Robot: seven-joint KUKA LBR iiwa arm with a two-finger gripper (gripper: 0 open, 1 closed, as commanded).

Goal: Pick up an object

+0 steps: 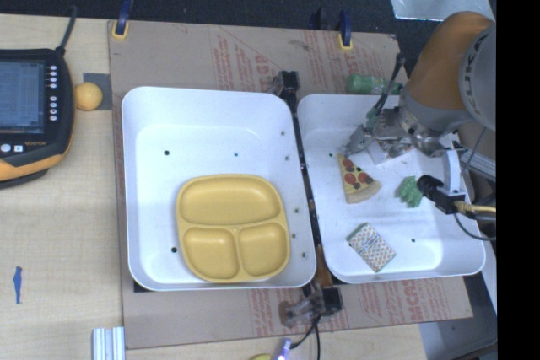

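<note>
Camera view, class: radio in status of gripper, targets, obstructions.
Gripper low in right white bin, above pizza-slice toy. Green toy, patterned packet loose. Nothing blocking.

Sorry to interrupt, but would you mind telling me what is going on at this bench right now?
A grey arm with an orange band reaches into the right bin, its gripper low near the bin's far side, just above a toy pizza slice. A green toy and a small patterned packet also lie there. Nothing is visibly gripped yet. The left bin holds a yellow divided tray.
</note>
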